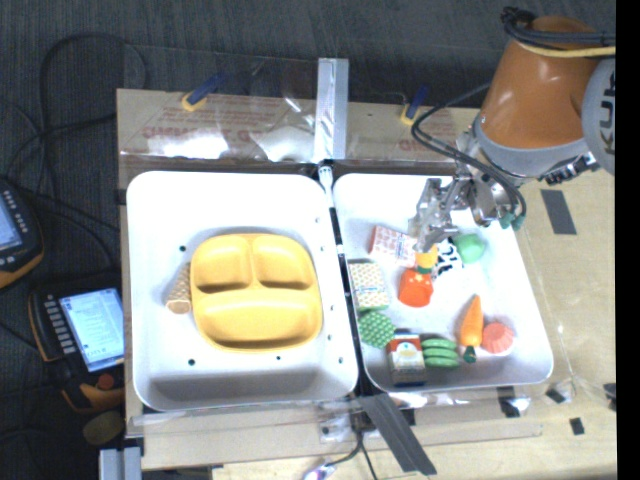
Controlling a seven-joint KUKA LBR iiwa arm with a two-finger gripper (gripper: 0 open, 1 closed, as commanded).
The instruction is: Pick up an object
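Note:
My gripper [432, 236] hangs over the right bin [530, 298], just above an orange-red bottle-shaped toy [416, 284] with a yellow top. Beside it lie a black-and-white spotted piece [449, 258] and a green piece [470, 247]. A pink-and-white packet [388, 241] sits to the gripper's left. Further forward lie a carrot [470, 322], a pink ball-like item [497, 337], a green pod [438, 351], a small red-and-white carton [405, 354], a green textured fruit [377, 327] and a checkered packet [367, 283]. Nothing shows between the fingers.
The left bin [150, 268] holds a yellow divided tray [256, 290] with a tan cone-shaped item [179, 290] at its left side. A metal divider [332, 108] stands behind the bins. Cables and handheld devices lie left of the bench.

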